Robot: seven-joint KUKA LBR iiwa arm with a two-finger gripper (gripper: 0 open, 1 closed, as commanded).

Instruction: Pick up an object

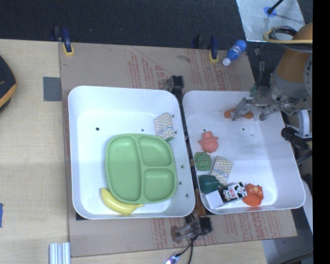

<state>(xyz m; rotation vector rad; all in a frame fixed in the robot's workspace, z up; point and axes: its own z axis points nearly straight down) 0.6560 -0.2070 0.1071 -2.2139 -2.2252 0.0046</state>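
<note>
The tool (247, 110) is hanging low over the far part of the right bin (275, 164), close to that bin's far rim, with a small orange piece (229, 114) lying just beside its left fingertip; whether the tool is released or clenched I cannot tell, because the slant of the view is hiding the gap, and nothing is visibly sitting between its tips. The orange piece is looking like the likeliest thing for the task, being nearest the tool. Judging by its size and rounded outline, it is probably light and perhaps a little slippery, so closing squarely across its middle would suit it better than nipping an edge, which might flick it away across the smooth bin floor. Other candidates are lying toward the right bin's near left corner: a pink toy (209, 142), a green lump (203, 161), a patterned packet (221, 168), a dark green block (208, 183), a black-and-white card (233, 192) and an orange-red toy (253, 194). The left bin (88, 147) is carrying a green divided plate (141, 168), a yellow banana (119, 203) at the plate's near edge, and another patterned packet (164, 126) by its far right corner.
</note>
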